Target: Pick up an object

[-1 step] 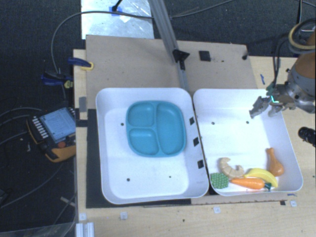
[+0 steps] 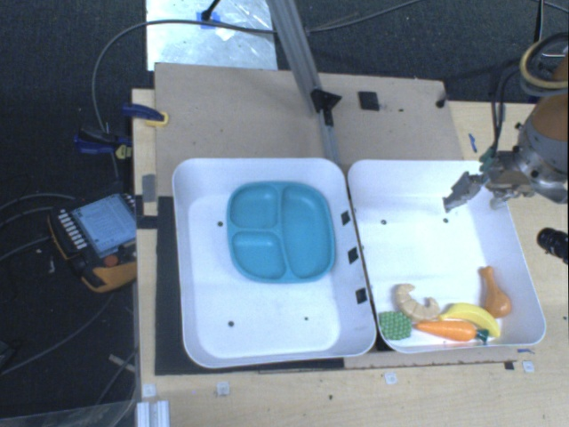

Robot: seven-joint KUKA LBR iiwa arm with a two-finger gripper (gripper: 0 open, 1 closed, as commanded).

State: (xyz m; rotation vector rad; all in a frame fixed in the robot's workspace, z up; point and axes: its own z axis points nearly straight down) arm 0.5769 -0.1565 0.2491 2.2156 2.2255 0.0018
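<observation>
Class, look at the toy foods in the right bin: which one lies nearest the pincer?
The brown drumstick. It lies apart at the bin's right side, closest below the pincer; the others cluster lower along the front wall.

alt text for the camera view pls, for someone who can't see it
A grey arm's gripper hovers over the right white bin, above toy food clustered in its near corner: banana, carrot, drumstick. The left bin holds a blue divided plate.

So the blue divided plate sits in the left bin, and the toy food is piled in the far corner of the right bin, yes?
Not quite. The camera view shows the blue divided plastic plate in the left white bin, as you say, but the toy food, including the yellow banana and orange carrot, lies along the right bin's near edge.
</observation>
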